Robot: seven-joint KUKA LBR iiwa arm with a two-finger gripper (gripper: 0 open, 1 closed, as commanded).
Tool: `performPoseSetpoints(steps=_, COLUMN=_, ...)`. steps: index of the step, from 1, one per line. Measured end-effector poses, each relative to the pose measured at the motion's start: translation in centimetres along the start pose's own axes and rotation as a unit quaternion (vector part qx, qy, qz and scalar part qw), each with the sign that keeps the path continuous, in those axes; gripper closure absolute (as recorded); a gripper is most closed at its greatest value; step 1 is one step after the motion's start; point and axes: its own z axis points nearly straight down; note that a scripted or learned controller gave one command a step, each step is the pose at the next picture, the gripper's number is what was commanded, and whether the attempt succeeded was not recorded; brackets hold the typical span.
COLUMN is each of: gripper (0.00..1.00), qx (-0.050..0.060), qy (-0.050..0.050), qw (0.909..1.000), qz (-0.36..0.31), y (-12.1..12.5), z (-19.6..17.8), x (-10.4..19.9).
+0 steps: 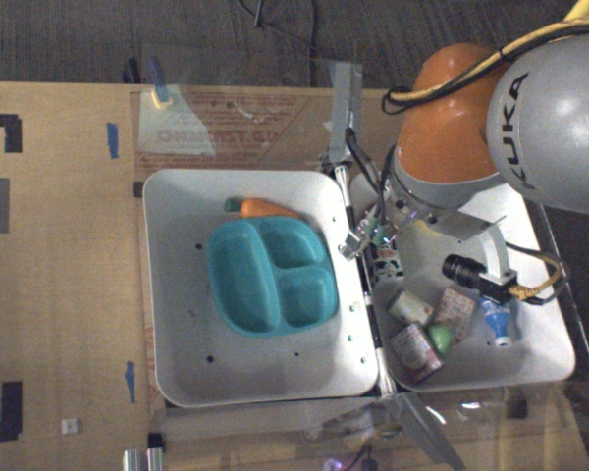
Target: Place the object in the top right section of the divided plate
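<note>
The carrot (266,207), the only orange object near the plate, lies in the left bin (177,361), wedged against the far rim of the teal divided plate (272,275) and touching it. I log it as outside the plate: no part of it rests in any of the three compartments. Its green stub end points left.

The divided plate sits roughly in the middle of the left bin, flat on the floor of the bin, with one large compartment on its left side and two smaller ones on its right. I see nothing in any of the compartments.

Moving right, the arm (530,116) reaches in over the seam between the bins, its orange band above the right bin (540,356). The gripper (373,235) hangs just over the inner wall of the right bin, near the plate's right edge but apart from it and from the carrot. I cannot tell whether the fingers are apart or together; the wrist hides them from me.

In the right bin I note a cluster of items near the front: a small white cup (409,307), a reddish packet (413,349), a green ball (441,339), a pinkish box (455,305) and a blue-and-white bottle (499,324).
</note>
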Motion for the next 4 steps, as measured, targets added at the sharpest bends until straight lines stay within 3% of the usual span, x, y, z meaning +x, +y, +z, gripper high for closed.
performPoseSetpoints(steps=1, gripper=1.0, qx=-0.001, qy=0.0, qw=0.9731, qz=-0.23, y=3.4, z=1.1, x=-1.5)
performPoseSetpoints(steps=2, gripper=1.0, qx=0.0, qy=0.002, qw=0.9302, qz=-0.367, y=-6.1, z=2.0, x=-0.9)
performPoseSetpoints(steps=3, gripper=1.0, qx=-0.001, qy=0.0, qw=0.9623, qz=-0.272, y=3.1, z=2.0, x=-0.8)
performPoseSetpoints(steps=4, gripper=1.0, qx=0.0, qy=0.001, qw=0.9428, qz=-0.333, y=-1.9, z=-1.6, x=4.5)
